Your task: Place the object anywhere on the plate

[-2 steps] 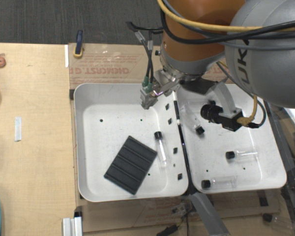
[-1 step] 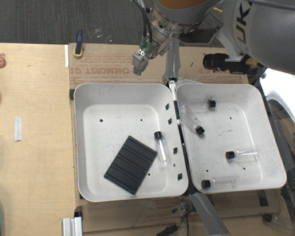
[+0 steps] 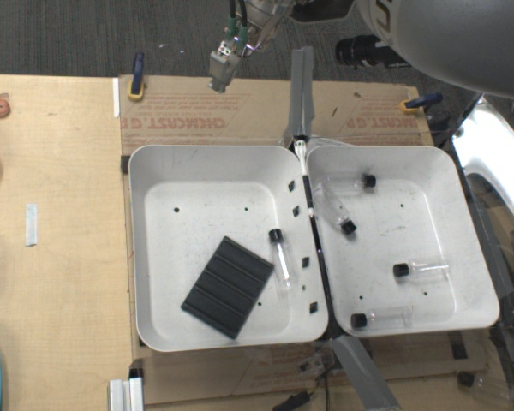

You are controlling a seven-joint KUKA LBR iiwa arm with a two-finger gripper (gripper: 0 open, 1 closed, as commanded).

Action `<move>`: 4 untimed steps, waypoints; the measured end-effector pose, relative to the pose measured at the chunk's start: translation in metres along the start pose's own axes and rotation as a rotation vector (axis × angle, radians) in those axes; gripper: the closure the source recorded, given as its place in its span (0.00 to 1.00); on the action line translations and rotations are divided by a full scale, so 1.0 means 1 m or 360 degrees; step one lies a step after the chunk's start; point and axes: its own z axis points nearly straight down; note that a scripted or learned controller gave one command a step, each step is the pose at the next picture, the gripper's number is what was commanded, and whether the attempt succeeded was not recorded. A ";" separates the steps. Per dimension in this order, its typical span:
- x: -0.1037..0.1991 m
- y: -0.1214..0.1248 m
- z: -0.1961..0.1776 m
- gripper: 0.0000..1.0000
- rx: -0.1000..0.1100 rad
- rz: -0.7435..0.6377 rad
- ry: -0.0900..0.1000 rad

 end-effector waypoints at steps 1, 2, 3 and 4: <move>-0.013 0.004 -0.001 1.00 -0.0003 -0.0368 -0.0001; -0.007 0.014 -0.002 1.00 -0.0006 -0.0899 -0.0003; -0.009 0.015 -0.011 1.00 -0.0009 -0.0897 -0.0008; -0.009 0.015 -0.020 1.00 -0.0012 -0.0896 -0.0013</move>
